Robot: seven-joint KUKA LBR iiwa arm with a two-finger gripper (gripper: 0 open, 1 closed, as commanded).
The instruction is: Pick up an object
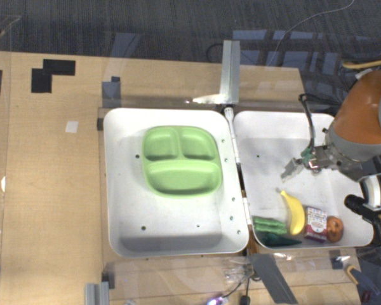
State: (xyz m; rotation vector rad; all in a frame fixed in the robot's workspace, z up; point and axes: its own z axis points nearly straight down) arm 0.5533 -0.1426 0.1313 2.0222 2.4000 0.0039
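Overhead, the grey arm [362, 122] with its orange band reaches in from the right, its gripper [296, 166] low over the right bin [267, 132]; whether it is open or closed cannot be told. Near that bin's front wall lie a curved yellow banana [294, 211], a green vegetable [270, 224], a small purple carton [316, 222] and a round reddish fruit [334, 229]. A smooth green divided plate [180, 160] sits in the left bin [124, 170].

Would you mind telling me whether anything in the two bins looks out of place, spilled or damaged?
Nothing stands out. The green divided plate lies flat in the left bin. The banana, a green item, a small carton and an apple sit crowded along the right bin's near edge, intact.
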